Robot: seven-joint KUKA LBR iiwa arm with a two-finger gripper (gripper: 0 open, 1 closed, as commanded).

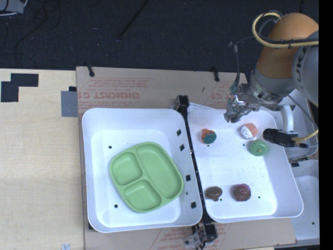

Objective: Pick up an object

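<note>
Two white bins sit side by side on the surface [36,155]. Nearest the camera, in the right bin [281,202], a brown lump [213,193] lies beside a dark red, bumpy ball [241,192], the two close together but apart. In the left bin [99,134] a green divided plate [146,176] with three compartments rests tilted across the floor. Farther back in the right bin, a green round piece [258,148] lies just below a small orange-and-white object [249,131], and an orange-and-teal object [209,136] sits well to their left. Beyond these, the tool [235,113] hangs over the bin's far edge, near the orange-and-white object and touching nothing; whether it is apart or together I cannot tell. The grey arm [307,77] with its orange band reaches in from the right.
</note>
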